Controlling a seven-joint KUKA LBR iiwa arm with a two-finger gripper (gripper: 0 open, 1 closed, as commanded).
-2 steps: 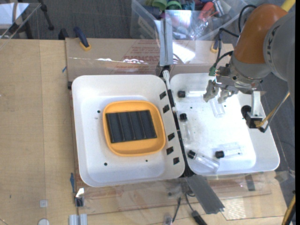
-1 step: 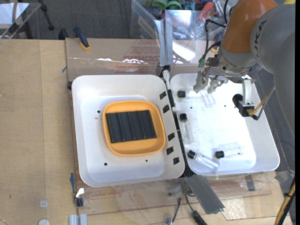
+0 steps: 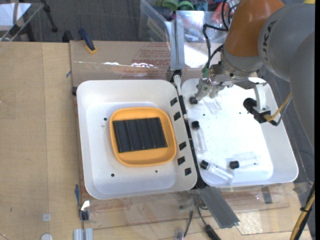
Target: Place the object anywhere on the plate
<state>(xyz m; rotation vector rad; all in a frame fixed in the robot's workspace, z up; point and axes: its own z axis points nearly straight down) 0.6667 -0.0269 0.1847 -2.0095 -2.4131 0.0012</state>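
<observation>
One plate [image 3: 143, 156] lies well left of my end effector [image 3: 199, 95], in the other bin. Vials [image 3: 200, 140] lie just below it. End effector state: cannot tell.

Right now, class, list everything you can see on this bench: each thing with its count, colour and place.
Bins: two, white, side by side on the bench.
Plate: one, orange with a dark ribbed centre, in the left bin.
Clear vials: several, transparent with black caps, scattered in the right bin.
Storage box: one, clear, holding colourful items, behind the bins.
Arm: one, grey with orange band, reaching from the right.
Gripper: one, low over the right bin's far corner.
</observation>
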